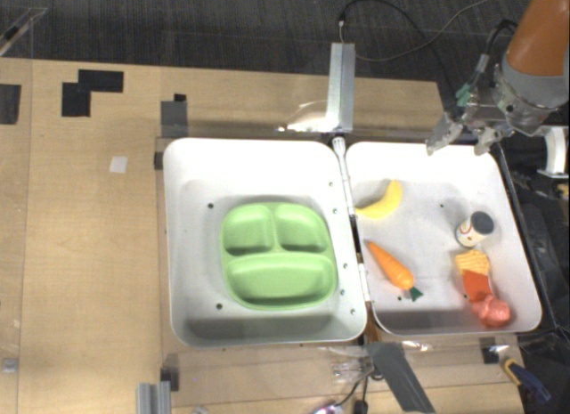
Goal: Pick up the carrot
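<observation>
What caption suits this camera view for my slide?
Open pincer hovers above right bin's far edge; carrot lies untouched.

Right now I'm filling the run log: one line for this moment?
gripper: above right bin's far edge, holding nothing | orange toy carrot: lying in right bin, untouched | stage: approach

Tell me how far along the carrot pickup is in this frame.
Nothing looks done yet: the carrot lies flat in the right bin, below the banana. In hand: the claw hangs open over that bin's back rim, apart from the carrot and holding nothing. Left to do: move over the carrot, come down, close on it and lift.
</observation>
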Controlling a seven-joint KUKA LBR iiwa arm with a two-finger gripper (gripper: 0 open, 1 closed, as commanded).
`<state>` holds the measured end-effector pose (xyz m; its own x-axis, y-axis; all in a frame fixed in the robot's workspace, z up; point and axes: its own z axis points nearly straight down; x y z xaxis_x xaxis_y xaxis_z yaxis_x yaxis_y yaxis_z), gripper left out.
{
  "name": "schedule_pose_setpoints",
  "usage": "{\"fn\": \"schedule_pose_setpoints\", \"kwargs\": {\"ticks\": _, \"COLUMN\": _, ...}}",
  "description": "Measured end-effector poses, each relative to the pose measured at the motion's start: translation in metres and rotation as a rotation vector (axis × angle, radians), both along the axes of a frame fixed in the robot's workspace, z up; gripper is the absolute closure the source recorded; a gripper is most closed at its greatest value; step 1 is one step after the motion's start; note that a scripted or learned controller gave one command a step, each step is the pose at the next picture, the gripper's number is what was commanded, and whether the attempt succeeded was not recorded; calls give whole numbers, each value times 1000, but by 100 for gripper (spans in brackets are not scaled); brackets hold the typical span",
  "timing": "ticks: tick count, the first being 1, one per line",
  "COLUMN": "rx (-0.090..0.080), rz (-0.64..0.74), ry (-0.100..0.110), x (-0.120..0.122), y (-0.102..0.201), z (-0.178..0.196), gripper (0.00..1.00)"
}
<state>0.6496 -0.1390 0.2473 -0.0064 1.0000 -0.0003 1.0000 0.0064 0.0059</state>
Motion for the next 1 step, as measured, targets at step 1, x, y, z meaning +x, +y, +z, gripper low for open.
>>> {"fn": "schedule_pose_setpoints", "kwargs": {"ticks": 1, "rx": 0, "rz": -102, "ry": 5, "x": 11, "y": -7, "z": -105, "gripper": 0}}
